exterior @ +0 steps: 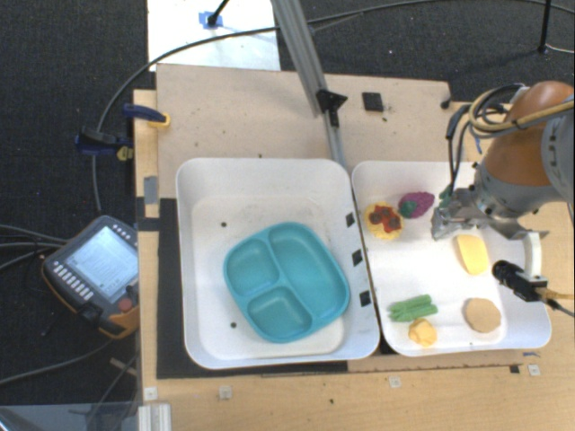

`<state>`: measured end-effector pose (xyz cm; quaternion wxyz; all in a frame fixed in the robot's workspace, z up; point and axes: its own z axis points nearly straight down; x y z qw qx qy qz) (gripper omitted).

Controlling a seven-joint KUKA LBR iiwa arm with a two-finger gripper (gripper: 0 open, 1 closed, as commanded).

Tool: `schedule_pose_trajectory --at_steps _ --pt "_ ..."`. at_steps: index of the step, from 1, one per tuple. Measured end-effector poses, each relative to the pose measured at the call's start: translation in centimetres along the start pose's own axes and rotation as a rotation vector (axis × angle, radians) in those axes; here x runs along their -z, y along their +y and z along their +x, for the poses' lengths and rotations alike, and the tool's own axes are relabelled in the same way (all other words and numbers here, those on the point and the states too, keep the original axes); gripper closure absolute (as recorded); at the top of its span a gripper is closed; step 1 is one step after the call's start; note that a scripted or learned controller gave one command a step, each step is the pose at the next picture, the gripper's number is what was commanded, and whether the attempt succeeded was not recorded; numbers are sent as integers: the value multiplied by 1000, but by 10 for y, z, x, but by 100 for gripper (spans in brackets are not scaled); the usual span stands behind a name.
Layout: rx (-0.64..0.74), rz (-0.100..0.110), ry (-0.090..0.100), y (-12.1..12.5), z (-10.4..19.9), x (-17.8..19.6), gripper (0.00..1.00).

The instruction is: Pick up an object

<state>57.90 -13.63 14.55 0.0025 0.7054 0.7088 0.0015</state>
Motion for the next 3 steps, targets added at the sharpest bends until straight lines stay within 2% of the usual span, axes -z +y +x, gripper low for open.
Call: schedule_pose_trajectory --at_steps 1,2,3 --pt "1 -1 0 2 0 54 100" --pt "5 2 3 19 43 59 100" --pt "5 3 3 25 91 71 100"
